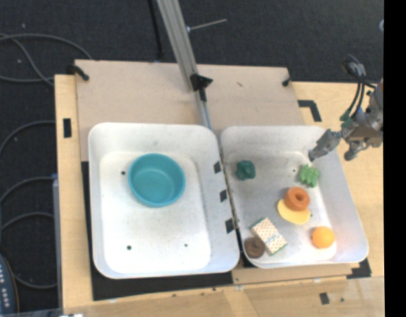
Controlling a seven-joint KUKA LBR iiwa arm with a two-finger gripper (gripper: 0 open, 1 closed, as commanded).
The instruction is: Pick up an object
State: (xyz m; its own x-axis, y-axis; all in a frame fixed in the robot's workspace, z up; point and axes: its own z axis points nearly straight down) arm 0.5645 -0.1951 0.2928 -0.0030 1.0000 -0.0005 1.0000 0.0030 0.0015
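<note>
— Where is the pincer (338,147) just now?

— At the upper right rim of the right bin (341,177), near the view's right edge. Its two fingers (321,147) are spread apart, one reaching down-left over the bin's corner, the other shorter and to its right. Nothing sits between them.

— And what lies in that bin?

— A dark green lump (245,170) near the left wall. A brighter green knobbly piece (309,176) is below the pincer, close to it but apart. Below that is an orange ring (296,198) resting on a yellow piece (293,212), the two touching. Lower right is an orange ball (323,237). At the bottom left are a pale checked block (269,235) and, touching its left side, a small brown round thing (255,247); it may be a little doughnut, but the view is too coarse to be sure.

— The left bin?

— The left bin (110,243) holds a teal bowl (157,179), upright, in its upper middle part.

— Anything else on the counter (136,91)?

— A metal rail (179,38) slants down from the top of the view to the gap between the bins. Dark cables (18,177) loop on the floor at the left.
</note>
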